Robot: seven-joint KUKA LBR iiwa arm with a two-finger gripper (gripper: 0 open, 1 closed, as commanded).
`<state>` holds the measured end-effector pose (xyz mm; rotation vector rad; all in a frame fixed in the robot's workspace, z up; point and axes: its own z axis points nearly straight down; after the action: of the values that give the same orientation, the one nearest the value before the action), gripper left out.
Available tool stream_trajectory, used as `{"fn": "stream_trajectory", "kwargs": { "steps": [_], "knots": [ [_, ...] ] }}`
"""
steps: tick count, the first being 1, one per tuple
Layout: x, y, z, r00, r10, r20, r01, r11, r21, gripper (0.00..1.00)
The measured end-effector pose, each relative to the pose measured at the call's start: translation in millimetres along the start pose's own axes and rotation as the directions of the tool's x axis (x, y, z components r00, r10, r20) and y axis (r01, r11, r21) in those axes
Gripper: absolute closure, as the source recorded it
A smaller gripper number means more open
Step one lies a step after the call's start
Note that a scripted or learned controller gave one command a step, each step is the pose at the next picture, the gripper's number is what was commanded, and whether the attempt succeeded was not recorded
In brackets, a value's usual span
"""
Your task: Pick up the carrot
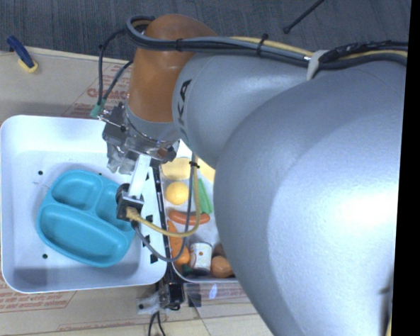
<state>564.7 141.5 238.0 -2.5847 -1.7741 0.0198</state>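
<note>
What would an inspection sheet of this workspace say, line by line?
Surface: left bin and right bin, both white; the arm hides much of the right bin.
Job's things: carrot, orange, lying in right bin.
Clutter: blue tray in left bin; yellow toy food and small white can near carrot.
End effector: over left bin by the tray's far edge, apart from carrot.
Cables: black cables along the arm.
Surroundings: blue-and-yellow tool on bench.

One blue divided tray (79, 223), one orange carrot (189, 217)
</note>
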Motion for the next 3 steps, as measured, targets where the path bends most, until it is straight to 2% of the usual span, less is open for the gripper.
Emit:
{"fn": "stream_trajectory", "kwargs": {
  "steps": [1,2,3],
  "knots": [
    [91,11,-77,1.000,0.026,-0.006,-0.026,1.000,-0.008,1.00],
    [66,-39,42,0.995,0.095,0.008,-0.096,0.995,0.004,1.00],
    [-26,-78,-10,0.914,-0.405,0.003,0.405,0.914,-0.003,1.00]
  ]
}}
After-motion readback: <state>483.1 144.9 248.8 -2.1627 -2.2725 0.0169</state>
